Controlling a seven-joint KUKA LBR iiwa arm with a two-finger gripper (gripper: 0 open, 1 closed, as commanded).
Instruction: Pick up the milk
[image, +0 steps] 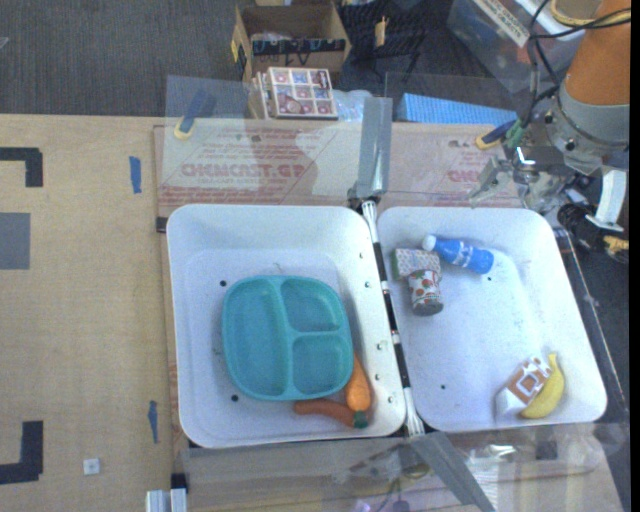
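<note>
Nearest the lower edge of the frame, in the lower right corner of the right bin (592, 345), lies the small white carton with orange markings (524, 383). I take this to be the milk, though its print is too small to read. It touches a yellow banana (551, 394) that curves round its right side. At about the same depth, the left bin (190, 300) holds a teal divided tray (285, 335) with a carrot (330, 408) against the tray's near edge. Further back in the right bin, at its upper left, a small can (426, 291), a little box (414, 262) and a blue bottle with a white cap (464, 255) sit close together, well apart from the carton. Beyond the bin's far rim, at the upper right of the frame, my claw (512, 170) hangs from my arm (600, 70) over the surface (80, 300), not over either bin. Whether it is released or clenched I cannot tell, and nothing is visibly in it. The step in hand is, by my judgement, the approach, with the grasp not yet begun. The next move calls for travel towards the lower right corner and a descent onto the carton that stays clear of the banana pressed against it and of the bin wall near by.
</note>
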